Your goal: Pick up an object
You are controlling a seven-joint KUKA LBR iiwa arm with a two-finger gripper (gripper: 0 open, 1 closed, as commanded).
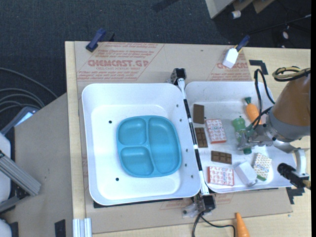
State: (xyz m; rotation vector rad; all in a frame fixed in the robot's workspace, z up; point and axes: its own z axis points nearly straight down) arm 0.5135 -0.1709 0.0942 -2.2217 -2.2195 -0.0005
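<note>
The right bin (217,92) holds several small items. These include a brown chocolate bar (198,113), a second one (201,137) and a third (221,157). There are two red-and-white packets (215,131) (220,175), a green object (239,125), an orange carrot (252,112), a white piece (244,173) and a patterned packet (262,165). The arm (294,107) reaches in from the right. My gripper (246,142) is low in the bin, just below the green object and right of the middle chocolate bars.
The left bin (98,107) holds a blue divided plate (148,146). A black clamp (178,75) joins the bins at the back and another (203,202) at the front. Cables (261,85) run along the arm. A white-and-blue tool (233,56) lies behind the right bin.
</note>
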